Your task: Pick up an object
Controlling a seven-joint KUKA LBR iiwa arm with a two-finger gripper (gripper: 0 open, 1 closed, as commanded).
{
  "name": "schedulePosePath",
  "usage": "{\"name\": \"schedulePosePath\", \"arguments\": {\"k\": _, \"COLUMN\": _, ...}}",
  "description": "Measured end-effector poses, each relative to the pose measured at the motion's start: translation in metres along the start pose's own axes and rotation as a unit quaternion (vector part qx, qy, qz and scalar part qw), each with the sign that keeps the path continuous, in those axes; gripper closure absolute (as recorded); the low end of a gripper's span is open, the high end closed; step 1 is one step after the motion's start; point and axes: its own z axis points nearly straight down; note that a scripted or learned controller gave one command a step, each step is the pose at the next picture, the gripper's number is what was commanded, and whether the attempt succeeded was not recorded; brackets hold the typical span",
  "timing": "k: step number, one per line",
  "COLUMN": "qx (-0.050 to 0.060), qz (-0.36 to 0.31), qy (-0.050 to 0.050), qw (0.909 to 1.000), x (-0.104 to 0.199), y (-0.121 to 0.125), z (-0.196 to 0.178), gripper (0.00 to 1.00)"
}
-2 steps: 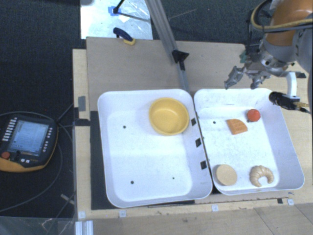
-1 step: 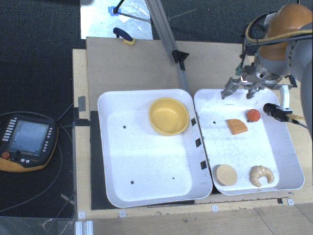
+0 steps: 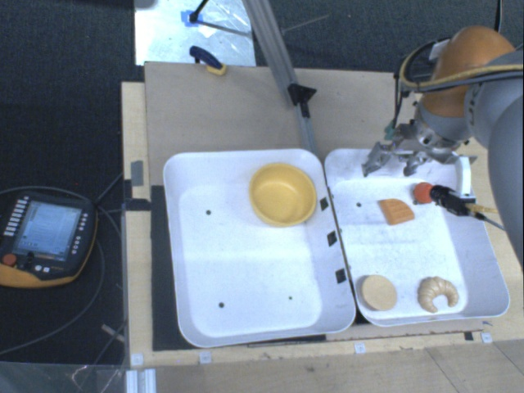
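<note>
Soft even light, mild blur, faint shadows

Teach pendant (image 3: 45,237) is lying on the dark carpet (image 3: 65,72) left of the bench, its screen glowing. A blue-and-yellow clamp (image 3: 207,60) is sitting at the far edge of the bench board (image 3: 237,109). A grey metal pole (image 3: 274,43) is slanting down to a black fitting (image 3: 301,95) on the board.

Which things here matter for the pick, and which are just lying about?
For the job:
pincer
orange wedge, round biscuit and croissant, in the right bin
yellow bowl, in the left bin

Lying about:
handheld controller
clamp
metal pole
</note>
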Motion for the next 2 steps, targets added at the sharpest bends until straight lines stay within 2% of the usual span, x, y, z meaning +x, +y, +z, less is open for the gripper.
{"name": "schedulePosePath", "arguments": {"k": 1, "qx": -0.002, "qz": 0.0, "qy": 0.0, "qw": 1.0, "x": 0.0, "y": 0.001, "z": -0.013, "gripper": 1.0}}
{"name": "schedulePosePath", "arguments": {"k": 2, "qx": -0.003, "qz": 0.0, "qy": 0.0, "qw": 1.0, "x": 0.005, "y": -0.003, "z": -0.059, "gripper": 1.0}}
